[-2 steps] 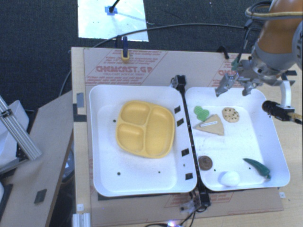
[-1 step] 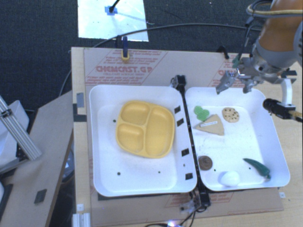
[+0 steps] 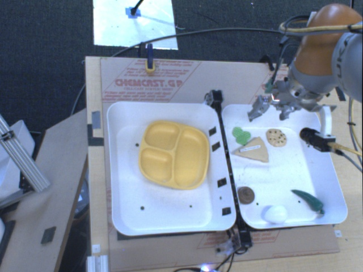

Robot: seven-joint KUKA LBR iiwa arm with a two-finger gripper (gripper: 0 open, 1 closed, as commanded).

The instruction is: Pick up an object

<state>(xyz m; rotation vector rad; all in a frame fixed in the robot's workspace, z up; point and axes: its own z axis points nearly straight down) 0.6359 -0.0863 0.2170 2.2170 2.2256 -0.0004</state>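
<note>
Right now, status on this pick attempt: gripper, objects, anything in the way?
Gripper open, above the right bin's far edge, holding nothing. Cookie, tan wedge, green piece lie just below it. Nothing blocking them.

Yellow tray [image 3: 173,154], white bins [image 3: 130,208], speckled tan cookie [image 3: 276,137], green pepper [image 3: 308,200].

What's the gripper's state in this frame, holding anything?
Gripper: open, holding nothing, hovering above the far edge of the right bin, just beyond the cookie.
</note>
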